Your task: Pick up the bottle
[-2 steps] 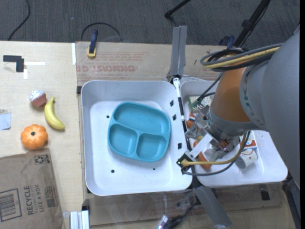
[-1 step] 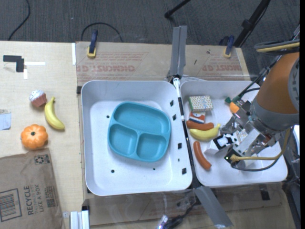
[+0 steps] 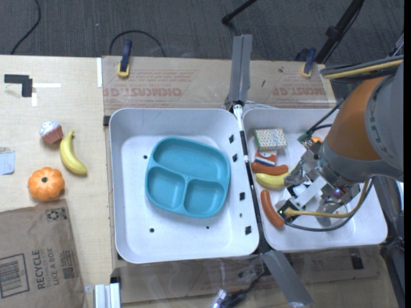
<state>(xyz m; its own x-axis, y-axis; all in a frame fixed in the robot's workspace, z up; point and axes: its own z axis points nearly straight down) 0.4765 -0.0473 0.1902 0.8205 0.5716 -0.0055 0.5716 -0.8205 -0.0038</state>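
Note:
My gripper (image 3: 307, 183) is low inside the right bin (image 3: 321, 236), near its middle. The grey arm with the orange band (image 3: 359, 133) comes in from the right and covers much of that bin's right half. Just left of the gripper lie a yellow banana (image 3: 271, 181), a hot dog (image 3: 270, 168) and a red sausage (image 3: 271, 208). A small box with a speckled green top (image 3: 269, 138) sits at the bin's back left. Whatever lies under the wrist is hidden.
The left bin (image 3: 128, 172) holds a blue divided plate (image 3: 187, 176). On the bench at far left lie a banana (image 3: 72, 154), a cupcake (image 3: 51, 133), a small orange pumpkin (image 3: 46, 183) and a brown paper bag (image 3: 38, 255).

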